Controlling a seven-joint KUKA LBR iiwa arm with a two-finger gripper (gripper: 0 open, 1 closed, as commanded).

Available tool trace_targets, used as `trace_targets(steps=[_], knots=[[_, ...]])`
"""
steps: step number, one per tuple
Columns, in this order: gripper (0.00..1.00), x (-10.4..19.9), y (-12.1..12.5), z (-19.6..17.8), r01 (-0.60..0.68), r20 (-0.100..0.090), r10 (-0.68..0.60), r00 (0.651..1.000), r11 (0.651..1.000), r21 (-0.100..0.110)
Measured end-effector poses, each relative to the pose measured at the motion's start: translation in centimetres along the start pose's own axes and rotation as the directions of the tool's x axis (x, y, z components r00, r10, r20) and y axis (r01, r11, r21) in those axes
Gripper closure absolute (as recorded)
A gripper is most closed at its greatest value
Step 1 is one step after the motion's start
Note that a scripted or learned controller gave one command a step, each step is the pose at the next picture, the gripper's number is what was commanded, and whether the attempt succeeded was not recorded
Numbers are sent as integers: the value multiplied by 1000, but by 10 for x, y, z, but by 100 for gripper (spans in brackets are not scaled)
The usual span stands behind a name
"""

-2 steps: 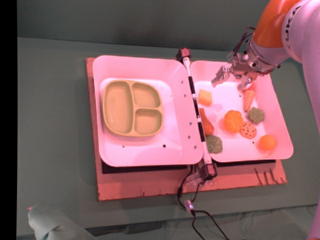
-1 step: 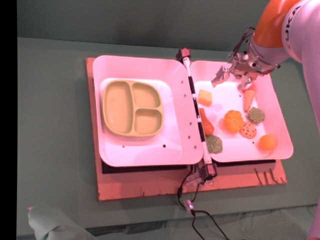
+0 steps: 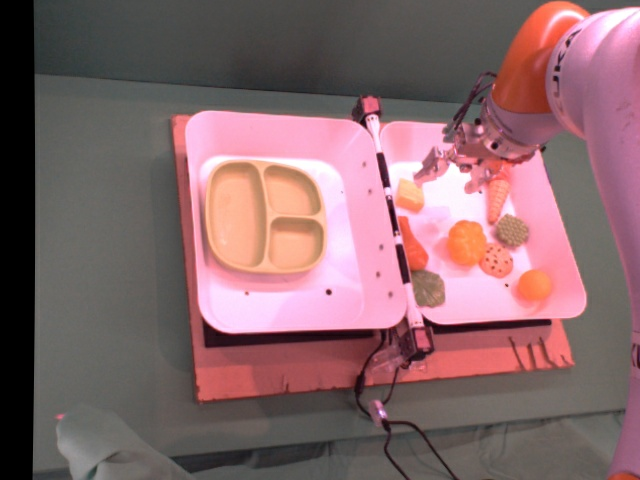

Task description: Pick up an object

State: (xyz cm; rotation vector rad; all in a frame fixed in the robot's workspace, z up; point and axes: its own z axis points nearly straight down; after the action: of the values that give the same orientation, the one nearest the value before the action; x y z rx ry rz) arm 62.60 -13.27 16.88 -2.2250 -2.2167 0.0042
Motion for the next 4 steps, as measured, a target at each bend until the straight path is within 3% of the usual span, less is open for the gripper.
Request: trace_targets(steps=[1,2,3,4], knots=[[0,-3,-7,45,-1,-2,1,1000,1000,-9],[0,-5,-4,63,0,3,0,1000,1000,-15],[100,-6,-1,49,-2,7,2,1000,1000,-26],[100,-2,-1,1,2,2,-2,1000,1000,-12]])
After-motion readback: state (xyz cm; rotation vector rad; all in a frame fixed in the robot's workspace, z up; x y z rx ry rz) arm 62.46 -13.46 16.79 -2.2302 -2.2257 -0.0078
